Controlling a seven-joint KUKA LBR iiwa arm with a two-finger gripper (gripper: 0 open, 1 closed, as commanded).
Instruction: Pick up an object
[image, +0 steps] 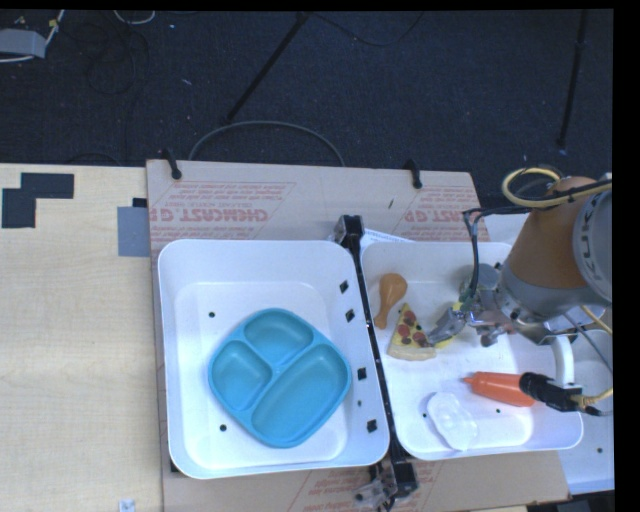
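- Far left, the left bin (190, 270) held a blue divided plate (279, 375), lying flat near its middle.
- Over in the right bin (420, 270), a wooden spoon (388, 296) lay just left of a pizza slice toy (410, 335).
- The gripper (447, 325) sat low, right at the pizza slice's right edge; whether it was clenched or released, could not tell.
- Nearer, a white lump (455, 418) rested, and an orange tube (503, 388) beside it.
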